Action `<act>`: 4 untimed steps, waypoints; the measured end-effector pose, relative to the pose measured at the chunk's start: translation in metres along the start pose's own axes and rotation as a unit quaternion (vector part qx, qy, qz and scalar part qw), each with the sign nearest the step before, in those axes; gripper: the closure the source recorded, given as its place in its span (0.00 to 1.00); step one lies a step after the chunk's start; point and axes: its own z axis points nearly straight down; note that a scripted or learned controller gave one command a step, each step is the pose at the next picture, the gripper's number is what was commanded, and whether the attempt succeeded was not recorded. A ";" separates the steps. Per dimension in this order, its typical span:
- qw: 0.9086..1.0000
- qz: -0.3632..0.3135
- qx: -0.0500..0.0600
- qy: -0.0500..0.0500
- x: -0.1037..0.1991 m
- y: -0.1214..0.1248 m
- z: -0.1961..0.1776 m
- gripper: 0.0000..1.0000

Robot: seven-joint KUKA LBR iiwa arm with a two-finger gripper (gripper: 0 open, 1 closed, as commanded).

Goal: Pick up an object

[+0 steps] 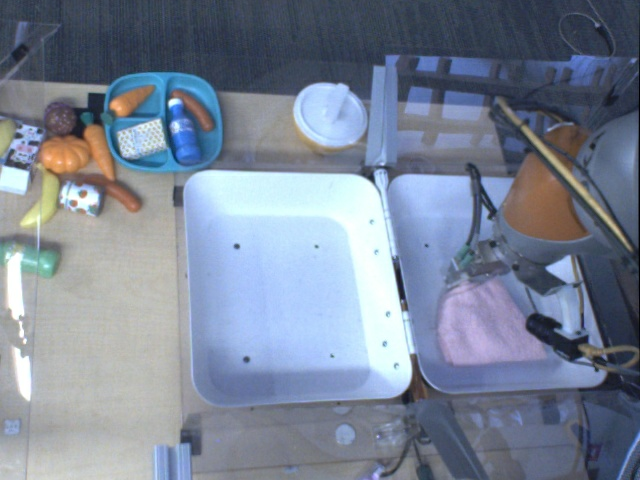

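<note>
Bench, far left: toy foods lay loose on the wood: a small pumpkin [65, 154], a carrot [98, 150], a banana [42, 201], a printed can [80, 198] with a sausage [122, 195] just beside it, and a green piece [34, 259] nearer the front edge.
Blue tray [205, 96]: a divided tray sat behind the left bin; its compartments held a second carrot [132, 99], a blue bottle [183, 130] and a patterned block [141, 139].
Left bin [285, 283]: white, shallow, its floor showing a few small dark holes.
Lidded cup [331, 116]: white lid over a yellow rim, standing on the bench behind the seam between the two bins.
Right bin [430, 268]: white, touching the left bin along a shared edge.
Pink cloth [487, 326]: the task object lay crumpled in the front half of the right bin, near its front wall.
Gripper [478, 264]: was down over the rear edge of the pink cloth, at or just above the fabric. Finger state: could not be told; the wrist and orange band hid the tips, and no cloth was visibly between them.
Arm [545, 203]: entered from the right, orange band above the wrist, cables trailing over the right bin's far side.
</note>
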 end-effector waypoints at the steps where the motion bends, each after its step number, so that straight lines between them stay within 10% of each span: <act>1: 1.000 0.000 0.000 0.000 0.000 0.000 0.000 0.00; 2: 0.999 -0.047 0.000 0.002 0.012 -0.060 0.009 0.00; 3: 0.997 0.078 0.004 0.002 -0.005 0.006 0.011 0.00; 4: 0.997 0.083 0.008 0.004 -0.008 -0.062 0.008 0.00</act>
